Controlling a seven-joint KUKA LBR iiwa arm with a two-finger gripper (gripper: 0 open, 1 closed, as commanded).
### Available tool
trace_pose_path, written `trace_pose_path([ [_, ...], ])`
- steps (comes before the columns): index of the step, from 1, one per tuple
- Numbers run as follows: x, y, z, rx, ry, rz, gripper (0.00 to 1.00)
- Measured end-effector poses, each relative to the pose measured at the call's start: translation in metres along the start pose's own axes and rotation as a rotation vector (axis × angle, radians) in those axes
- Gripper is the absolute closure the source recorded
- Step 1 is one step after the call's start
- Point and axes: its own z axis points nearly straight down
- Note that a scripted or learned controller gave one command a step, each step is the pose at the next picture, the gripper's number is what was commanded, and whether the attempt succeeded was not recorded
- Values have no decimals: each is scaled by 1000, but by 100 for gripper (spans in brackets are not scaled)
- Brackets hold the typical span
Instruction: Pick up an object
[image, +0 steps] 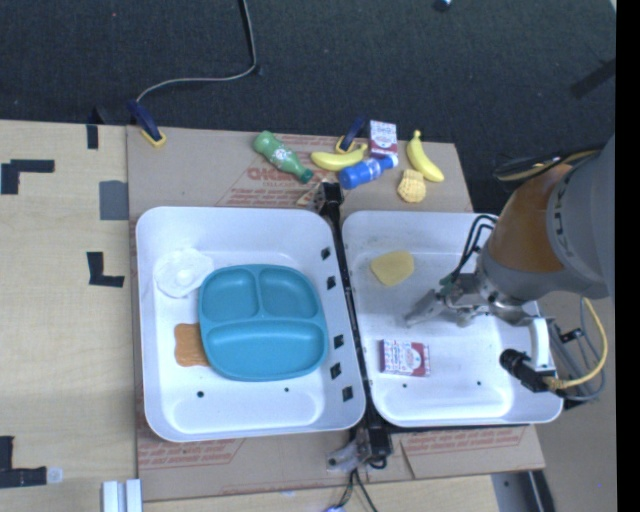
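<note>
fingers of the gripper (425, 308) are spread apart, grasping nothing, low over the right bin (450, 400). yellow piece (392, 267) and red-and-white packet (403, 357) lie nearby.

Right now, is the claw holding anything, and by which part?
Nothing. The claw hangs open over the right bin, between the yellow piece and the red carton.

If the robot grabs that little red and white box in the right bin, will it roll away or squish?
The red and white box lies flat on the right bin's floor, so it probably won't roll. It looks small and thin, likely light. Lying so flat, it may be hard for the gripper to get under, and could slide on the smooth white floor.
</note>
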Motion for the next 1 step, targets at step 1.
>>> trace_pose_path([
  [1, 60, 77, 1, 0, 1, -1, 0],
])
